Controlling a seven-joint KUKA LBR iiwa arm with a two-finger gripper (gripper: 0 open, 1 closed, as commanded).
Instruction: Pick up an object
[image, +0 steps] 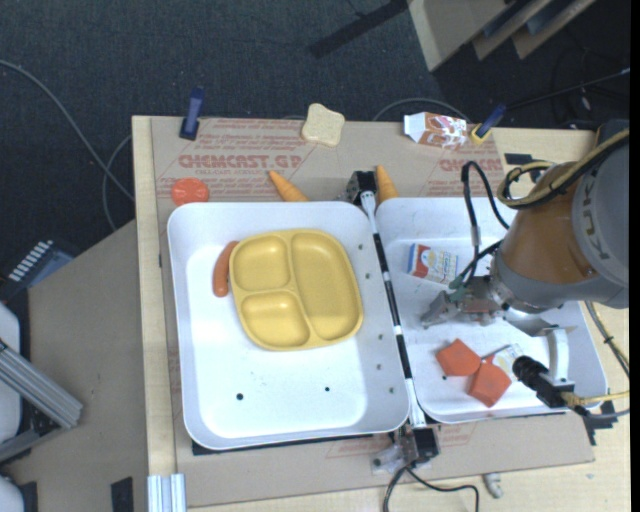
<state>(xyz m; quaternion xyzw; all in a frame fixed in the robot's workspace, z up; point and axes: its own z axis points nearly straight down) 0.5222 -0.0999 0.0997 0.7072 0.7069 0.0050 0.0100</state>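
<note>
My gripper (440, 308) reaches from the right into the right bin (580, 375), its grey fingers low near the bin's middle. A small milk carton (432, 262) lies just above the fingers. Two orange-red blocks (458, 357) (489, 383) sit below them, near the front of the bin. Nothing shows between the fingers. In the left bin (290, 410), a yellow divided plate (296, 288) rests with a red sausage (220, 272) at its left side.
On the bench behind the bins lie a bread slice (323, 124), two carrots (288, 187) (385, 183), an orange disc (188, 190), a blue clip (191, 113) and a crumpled wrapper (437, 129). Black cables (476, 205) loop over the right bin.
</note>
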